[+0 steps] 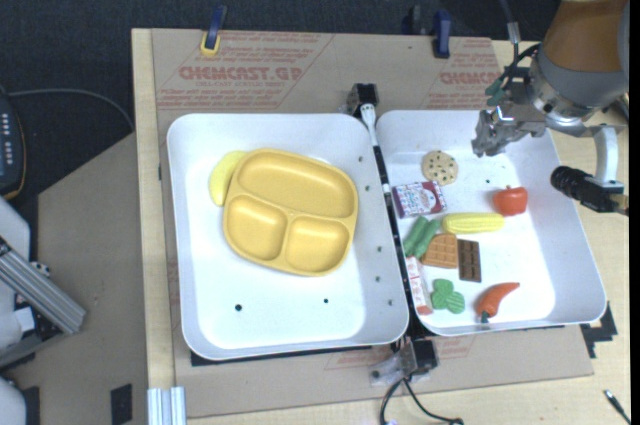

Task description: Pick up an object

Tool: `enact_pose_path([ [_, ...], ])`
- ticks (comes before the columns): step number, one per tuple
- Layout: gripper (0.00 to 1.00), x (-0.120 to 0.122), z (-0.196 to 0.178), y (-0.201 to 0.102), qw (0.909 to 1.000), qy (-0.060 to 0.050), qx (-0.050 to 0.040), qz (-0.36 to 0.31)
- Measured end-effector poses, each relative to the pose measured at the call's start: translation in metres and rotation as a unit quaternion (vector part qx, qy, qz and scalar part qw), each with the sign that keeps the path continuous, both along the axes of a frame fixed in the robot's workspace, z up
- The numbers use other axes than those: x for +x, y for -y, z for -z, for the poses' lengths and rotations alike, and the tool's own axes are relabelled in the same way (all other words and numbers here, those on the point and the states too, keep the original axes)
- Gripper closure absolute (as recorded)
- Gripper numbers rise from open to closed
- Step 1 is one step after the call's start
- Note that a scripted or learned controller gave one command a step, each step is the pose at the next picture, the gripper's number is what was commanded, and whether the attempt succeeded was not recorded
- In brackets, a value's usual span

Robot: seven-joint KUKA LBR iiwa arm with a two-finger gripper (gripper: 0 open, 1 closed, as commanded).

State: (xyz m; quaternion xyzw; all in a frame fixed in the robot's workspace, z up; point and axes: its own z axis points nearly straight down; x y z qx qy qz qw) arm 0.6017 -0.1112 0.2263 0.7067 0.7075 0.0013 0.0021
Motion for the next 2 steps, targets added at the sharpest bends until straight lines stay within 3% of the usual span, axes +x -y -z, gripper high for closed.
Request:
enact_pose_path([
  [1, 1.00, -0.040, -0.005, -0.023, 1.0000, -0.004, 0.0014, 0.000],
  [2, 1.00, -0.077, -0.004, -0.067, 1.0000, -0.005, 0.0018, -0.001],
])
